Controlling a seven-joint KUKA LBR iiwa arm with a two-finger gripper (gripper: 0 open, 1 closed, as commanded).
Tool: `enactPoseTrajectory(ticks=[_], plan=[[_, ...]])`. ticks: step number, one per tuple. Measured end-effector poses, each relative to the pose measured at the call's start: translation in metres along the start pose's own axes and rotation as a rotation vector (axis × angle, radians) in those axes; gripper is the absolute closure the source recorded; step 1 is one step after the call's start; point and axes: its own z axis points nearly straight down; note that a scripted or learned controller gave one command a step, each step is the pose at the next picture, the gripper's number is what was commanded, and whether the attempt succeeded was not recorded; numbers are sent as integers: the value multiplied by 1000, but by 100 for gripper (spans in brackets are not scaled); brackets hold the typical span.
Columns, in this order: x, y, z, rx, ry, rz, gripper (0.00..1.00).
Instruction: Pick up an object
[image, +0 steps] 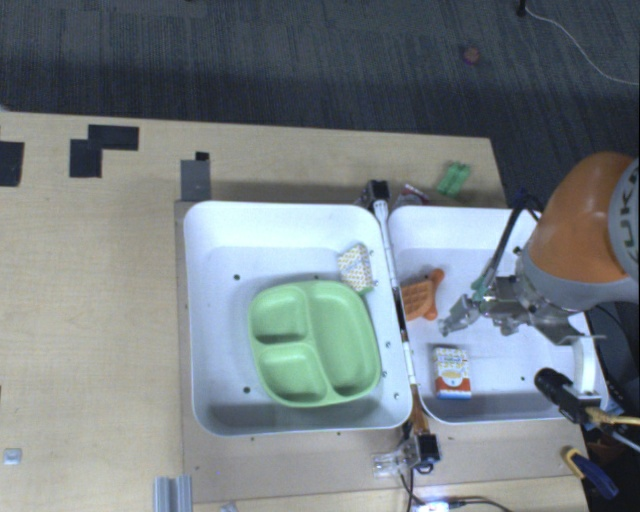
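In the right bin (480, 232) lie an orange ridged piece (420, 295) near the left wall and a small printed carton (452, 371) toward the front. The left bin (215, 300) holds a green divided tray (312, 341) and a small patterned packet (355, 266) by its right wall. My gripper (462, 316) hangs over the middle of the right bin, just right of the orange piece and above the carton. Nothing shows between its fingers.
A green object (453, 180) lies on the bench behind the right bin. Black clamps sit at the bins' shared wall, back (377, 190) and front (427, 449). The arm's orange band (585, 225) looms over the right bin's right side.
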Motion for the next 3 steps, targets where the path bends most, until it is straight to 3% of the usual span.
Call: enactPoseTrajectory(ticks=[1, 2, 3], plan=[[-16, 2, 106, -5, 0, 0, 0], [-16, 4, 95, -11, -2, 0, 100], [-16, 4, 95, -11, -2, 0, 0]])
